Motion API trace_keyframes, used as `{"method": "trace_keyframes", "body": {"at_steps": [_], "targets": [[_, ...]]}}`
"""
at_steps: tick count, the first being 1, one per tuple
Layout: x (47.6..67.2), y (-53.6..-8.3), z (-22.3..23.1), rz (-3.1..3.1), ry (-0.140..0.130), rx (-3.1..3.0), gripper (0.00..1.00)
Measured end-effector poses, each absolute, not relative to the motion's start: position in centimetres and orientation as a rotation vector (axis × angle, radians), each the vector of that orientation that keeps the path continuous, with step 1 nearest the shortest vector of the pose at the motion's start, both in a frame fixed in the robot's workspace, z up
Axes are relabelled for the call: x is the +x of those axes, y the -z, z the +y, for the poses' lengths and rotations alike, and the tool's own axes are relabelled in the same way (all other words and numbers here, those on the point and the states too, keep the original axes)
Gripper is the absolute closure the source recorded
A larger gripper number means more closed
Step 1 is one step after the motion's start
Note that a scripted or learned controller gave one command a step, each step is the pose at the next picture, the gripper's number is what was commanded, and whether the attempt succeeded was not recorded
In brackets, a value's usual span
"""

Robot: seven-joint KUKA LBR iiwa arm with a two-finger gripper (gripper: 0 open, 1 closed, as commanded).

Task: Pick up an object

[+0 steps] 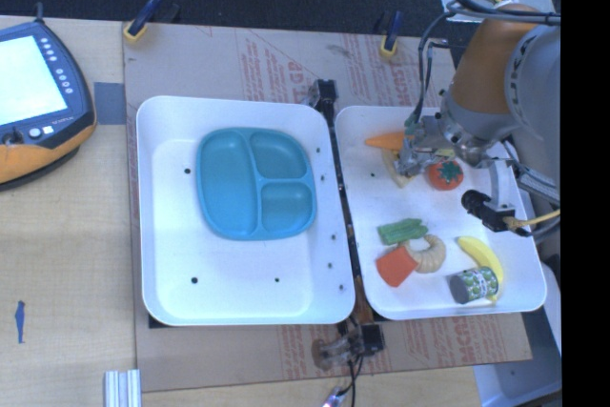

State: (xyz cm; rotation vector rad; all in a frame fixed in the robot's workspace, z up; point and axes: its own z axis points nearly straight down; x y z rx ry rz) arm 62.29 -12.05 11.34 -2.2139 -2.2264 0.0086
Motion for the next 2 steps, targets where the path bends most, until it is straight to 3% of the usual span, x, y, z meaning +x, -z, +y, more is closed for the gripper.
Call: {"method": "trace_keyframes", "body": {"at_steps": [1,2], "targets": [[62.3,-11.3,-12.0,-2.227,-0.009,-2.213,0.0],[62.3,-12.4,-12.2,-2.227,-0.009,-2.216,1.0]]}}
